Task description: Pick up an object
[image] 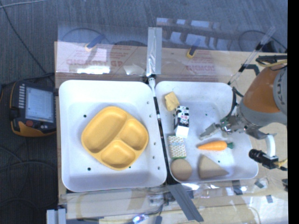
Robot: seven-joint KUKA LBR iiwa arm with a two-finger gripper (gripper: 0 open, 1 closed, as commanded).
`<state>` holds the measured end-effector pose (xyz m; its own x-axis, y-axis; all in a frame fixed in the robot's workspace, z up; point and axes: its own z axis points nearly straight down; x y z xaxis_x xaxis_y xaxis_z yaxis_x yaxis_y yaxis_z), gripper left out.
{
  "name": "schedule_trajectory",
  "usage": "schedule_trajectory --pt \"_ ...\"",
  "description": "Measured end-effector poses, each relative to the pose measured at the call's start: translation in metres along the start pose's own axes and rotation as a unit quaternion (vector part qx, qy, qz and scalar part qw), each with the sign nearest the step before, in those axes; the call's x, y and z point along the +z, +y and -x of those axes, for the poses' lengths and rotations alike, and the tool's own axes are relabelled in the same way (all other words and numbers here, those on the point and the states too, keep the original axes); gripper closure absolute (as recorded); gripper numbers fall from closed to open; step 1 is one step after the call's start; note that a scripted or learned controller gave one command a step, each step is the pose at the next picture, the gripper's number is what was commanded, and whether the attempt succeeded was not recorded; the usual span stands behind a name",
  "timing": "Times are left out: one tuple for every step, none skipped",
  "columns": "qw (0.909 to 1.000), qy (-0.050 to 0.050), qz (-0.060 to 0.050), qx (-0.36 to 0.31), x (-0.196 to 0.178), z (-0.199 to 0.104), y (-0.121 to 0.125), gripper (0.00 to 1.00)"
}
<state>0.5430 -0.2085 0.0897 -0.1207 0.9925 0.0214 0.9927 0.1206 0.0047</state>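
Note:
The right bin (205,90) holds several toy foods. An orange carrot (213,146) lies on its side toward the right. A black-and-white milk carton (181,120) sits near the middle left, with a yellow cheese piece (171,100) behind it. A speckled cracker packet (177,146), a brown round piece (181,168) and a tan wedge (210,167) lie along the front. My gripper (209,132) hangs low over the bin, just behind the carrot and right of the carton, pointing left. Nothing shows in its grasp.
The left bin (70,125) carries a yellow divided plate (115,136). The arm's orange band (262,97) and grey wrist overhang the right bin's right wall. A teach pendant (32,108) lies on the floor to the left. Clear plastic sheeting and tape run behind the bins.

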Motion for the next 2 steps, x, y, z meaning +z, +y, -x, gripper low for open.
schedule_trajectory --pt "0.9898 -0.011 -0.003 0.142 -0.043 -0.015 -0.058 0.00" --pt "0.9864 -0.008 0.002 0.164 0.000 -0.021 -0.054 0.00"
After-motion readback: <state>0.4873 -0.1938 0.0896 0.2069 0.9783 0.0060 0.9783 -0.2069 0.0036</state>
